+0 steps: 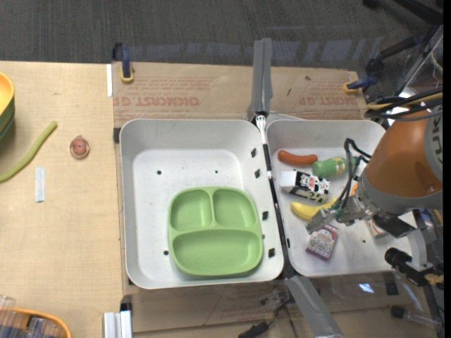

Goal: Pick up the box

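Right now my gripper (325, 221) hangs low in the right bin (352, 129), lower right of the frame, just above the box (321, 243). Whether my jaws are open, I cannot tell. Banana (308, 209) lies beside; green tray (215, 231) sits left.

The bench (56, 245) bears two white bins (134, 210), cardboard (211, 94) beneath them.
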Robot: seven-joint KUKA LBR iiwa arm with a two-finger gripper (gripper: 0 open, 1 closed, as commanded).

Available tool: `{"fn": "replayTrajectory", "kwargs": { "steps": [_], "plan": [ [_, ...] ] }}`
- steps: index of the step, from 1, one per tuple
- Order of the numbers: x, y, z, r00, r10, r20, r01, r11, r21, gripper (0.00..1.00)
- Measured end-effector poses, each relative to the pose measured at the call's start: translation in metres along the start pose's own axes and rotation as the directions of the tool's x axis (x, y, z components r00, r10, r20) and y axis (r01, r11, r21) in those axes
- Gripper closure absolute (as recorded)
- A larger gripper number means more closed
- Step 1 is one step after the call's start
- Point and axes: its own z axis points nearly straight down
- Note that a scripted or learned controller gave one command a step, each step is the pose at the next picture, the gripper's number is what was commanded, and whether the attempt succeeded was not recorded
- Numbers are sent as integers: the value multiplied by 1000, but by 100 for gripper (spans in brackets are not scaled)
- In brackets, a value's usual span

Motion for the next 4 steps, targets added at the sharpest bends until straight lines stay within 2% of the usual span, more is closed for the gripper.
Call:
{"fn": "replayTrajectory", "kwargs": {
  "steps": [1, 2, 3, 4],
  "plan": [
    [-6, -2, 33, 994, -110, -2, 110, 994, 2, 0],
    [-7, -2, 24, 994, -105, -1, 105, 994, 1, 100],
    [-7, -2, 24, 994, -106, -1, 106, 994, 1, 0],
    [-8, -2, 15, 995, -102, -1, 102, 995, 1, 100]
  ]
}}
